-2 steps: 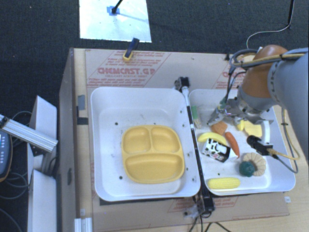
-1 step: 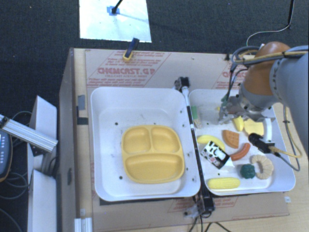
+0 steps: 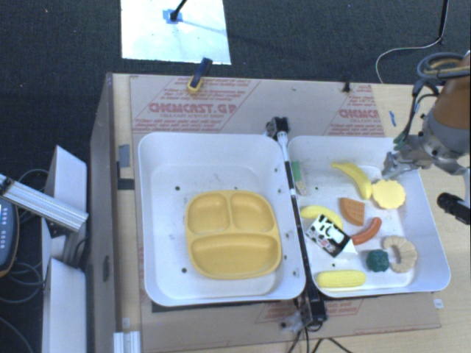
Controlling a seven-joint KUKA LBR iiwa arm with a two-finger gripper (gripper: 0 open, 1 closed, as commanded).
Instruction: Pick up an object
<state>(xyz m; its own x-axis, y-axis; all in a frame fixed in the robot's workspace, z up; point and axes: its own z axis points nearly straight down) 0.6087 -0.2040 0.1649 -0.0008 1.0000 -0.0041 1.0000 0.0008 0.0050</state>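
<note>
A wooden table (image 3: 221, 98) carries two shallow white bins side by side. The left bin (image 3: 158, 197) holds a yellow divided plate (image 3: 232, 234) near its middle. The right bin (image 3: 434, 263) holds a scatter of toy food. The grey arm (image 3: 449, 116) reaches in from the right, and its pincer (image 3: 392, 165) hangs over the bin's upper right area; whether it is open or closed cannot be told from this view, and nothing is visibly in its grip.

The thing nearest the pincer is a flat yellow round piece (image 3: 388, 194), just below and beside the tip. Close to its left lies a yellow banana (image 3: 353, 176), its long axis running diagonally from upper left to lower right. Lower in the bin are an orange wedge (image 3: 352, 211), a sausage (image 3: 367, 231) lying diagonally, a black-and-white block (image 3: 327, 235), a pale ring-shaped biscuit (image 3: 401, 253), a dark green lump (image 3: 377, 260) and a corn cob (image 3: 340, 279) lying left to right along the front wall.

Risk, as a judgement: the round piece is flat and low, so the pincer may slide over it or close on nothing. The banana sits close enough that a descent could nudge it instead.
</note>
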